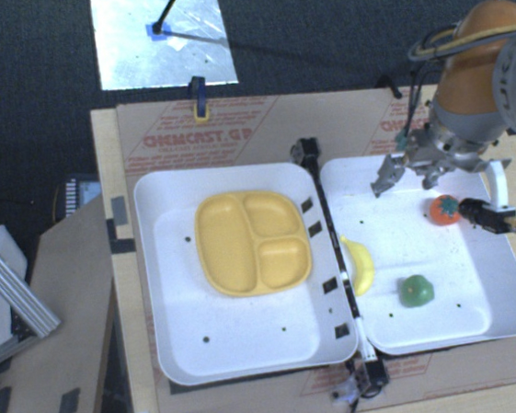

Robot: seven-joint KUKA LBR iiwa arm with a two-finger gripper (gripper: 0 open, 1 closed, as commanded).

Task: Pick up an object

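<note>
1. Surface [257, 118]: carries two shallow white bins side by side, the left bin [177, 349] and the right bin [501, 307], meeting at a central divider.
2. Arm [482, 64]: enters from the right and stands over the far part of the right bin.
3. Claw [389, 177]: sits at the far left area of the right bin, pointing left and down. Nothing is seen between its tips. Whether it is released or clenched cannot be told at this angle.
4. Orange ball [442, 210]: lies in the right bin, right of the claw and slightly nearer, just beside the wrist hardware, apart from the tips.
5. Green object [416, 290]: lies in the right bin, well nearer than the claw, apart from it.
6. Banana [360, 266]: lies against the left wall of the right bin, nearer than the claw and left of the green object.
7. Yellow plate [251, 242]: three compartments, resting in the middle of the left bin.
</note>
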